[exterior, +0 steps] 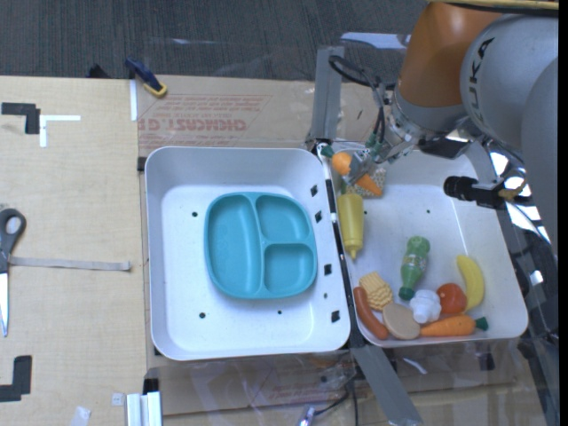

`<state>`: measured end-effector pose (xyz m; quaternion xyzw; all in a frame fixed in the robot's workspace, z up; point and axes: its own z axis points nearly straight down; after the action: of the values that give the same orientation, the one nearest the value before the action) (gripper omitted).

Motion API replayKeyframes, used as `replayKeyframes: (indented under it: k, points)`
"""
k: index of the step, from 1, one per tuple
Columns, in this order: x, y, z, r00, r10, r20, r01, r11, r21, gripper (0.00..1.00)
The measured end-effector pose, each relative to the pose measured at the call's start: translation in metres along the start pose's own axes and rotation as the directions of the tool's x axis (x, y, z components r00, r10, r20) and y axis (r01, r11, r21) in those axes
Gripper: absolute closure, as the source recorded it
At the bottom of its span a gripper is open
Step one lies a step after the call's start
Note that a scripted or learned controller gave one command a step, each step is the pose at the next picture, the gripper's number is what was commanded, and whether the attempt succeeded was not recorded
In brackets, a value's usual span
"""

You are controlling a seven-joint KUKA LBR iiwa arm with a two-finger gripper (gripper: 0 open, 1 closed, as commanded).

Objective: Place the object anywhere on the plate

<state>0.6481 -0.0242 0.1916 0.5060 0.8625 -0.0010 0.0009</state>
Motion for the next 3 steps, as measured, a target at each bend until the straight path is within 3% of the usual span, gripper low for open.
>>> replayKeyframes:
  k: [1, 2, 3]
  points:
    - [0.0, 0.0, 0.0, 1.0, 0.0, 0.0, 0.0, 1.0, 0.0, 0.0]
    - [-0.001, 0.001, -0.01, 1.0, -0.001, 0.003, 0.001, 1.0, -0.002, 1.0]
    - [0.077, -0.01, -0.039, 0.994, 0.112, -0.002, -0.112, 0.994, 0.0, 1.0]
